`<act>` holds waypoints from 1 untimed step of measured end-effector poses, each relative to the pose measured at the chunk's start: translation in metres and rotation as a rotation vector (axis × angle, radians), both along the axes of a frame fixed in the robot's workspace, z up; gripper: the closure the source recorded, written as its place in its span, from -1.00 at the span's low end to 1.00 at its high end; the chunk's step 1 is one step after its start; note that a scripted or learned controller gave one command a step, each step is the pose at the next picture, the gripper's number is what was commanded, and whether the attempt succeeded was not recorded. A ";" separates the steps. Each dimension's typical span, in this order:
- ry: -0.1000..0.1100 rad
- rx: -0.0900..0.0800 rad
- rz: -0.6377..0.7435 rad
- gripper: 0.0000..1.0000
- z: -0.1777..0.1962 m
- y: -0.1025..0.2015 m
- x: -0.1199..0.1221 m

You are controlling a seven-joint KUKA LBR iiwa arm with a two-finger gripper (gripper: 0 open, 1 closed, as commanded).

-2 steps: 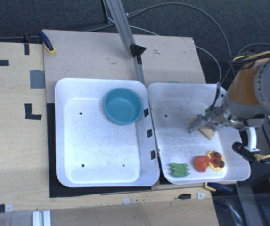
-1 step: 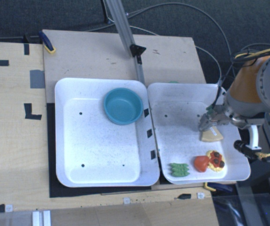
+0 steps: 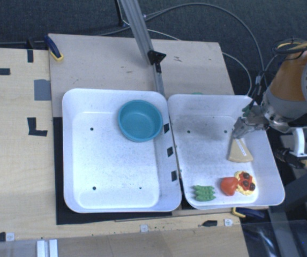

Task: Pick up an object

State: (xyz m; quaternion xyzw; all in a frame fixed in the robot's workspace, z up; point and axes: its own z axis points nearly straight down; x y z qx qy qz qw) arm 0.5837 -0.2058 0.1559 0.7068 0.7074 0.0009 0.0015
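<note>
In the right bin (image 3: 207, 143) a tan wedge-shaped piece (image 3: 240, 152) lies near the right wall. My gripper (image 3: 239, 133) hangs just above the wedge's top end, its fingers pointing down and left. At the bin's front lie a green toy (image 3: 204, 193), a red tomato-like toy (image 3: 229, 186) and a yellow piece with dark spots (image 3: 246, 182). A blue bowl (image 3: 140, 120) sits in the left bin (image 3: 110, 165) near its back right corner.
A grey metal pole (image 3: 137, 23) slants down from the top to the gap between the bins. Cables loop over the bench behind the right bin. The arm's orange band (image 3: 290, 79) is at the right edge.
</note>
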 end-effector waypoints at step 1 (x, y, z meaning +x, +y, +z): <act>-0.001 0.000 -0.001 1.00 0.052 -0.004 -0.008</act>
